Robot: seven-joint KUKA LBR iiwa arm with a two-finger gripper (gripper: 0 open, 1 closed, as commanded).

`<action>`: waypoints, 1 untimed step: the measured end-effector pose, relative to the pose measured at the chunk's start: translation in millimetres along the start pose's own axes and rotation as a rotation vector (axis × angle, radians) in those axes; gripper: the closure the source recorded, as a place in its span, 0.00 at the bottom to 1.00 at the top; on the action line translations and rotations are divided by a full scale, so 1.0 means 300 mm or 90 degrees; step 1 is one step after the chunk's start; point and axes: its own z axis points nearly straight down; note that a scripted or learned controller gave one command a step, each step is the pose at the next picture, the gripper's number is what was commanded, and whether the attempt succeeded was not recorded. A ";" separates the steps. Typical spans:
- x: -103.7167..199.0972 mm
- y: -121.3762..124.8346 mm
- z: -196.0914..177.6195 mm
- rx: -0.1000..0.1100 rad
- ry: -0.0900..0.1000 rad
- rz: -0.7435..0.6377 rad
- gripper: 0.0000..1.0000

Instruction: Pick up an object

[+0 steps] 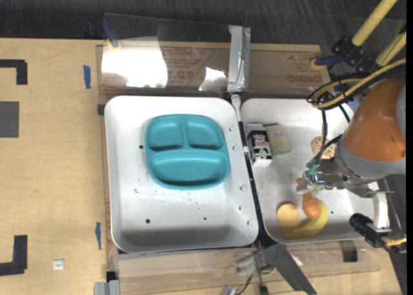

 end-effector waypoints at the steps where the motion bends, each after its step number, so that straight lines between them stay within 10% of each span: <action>1: 0.093 0.066 -0.523 -0.002 -0.002 -0.150 1.00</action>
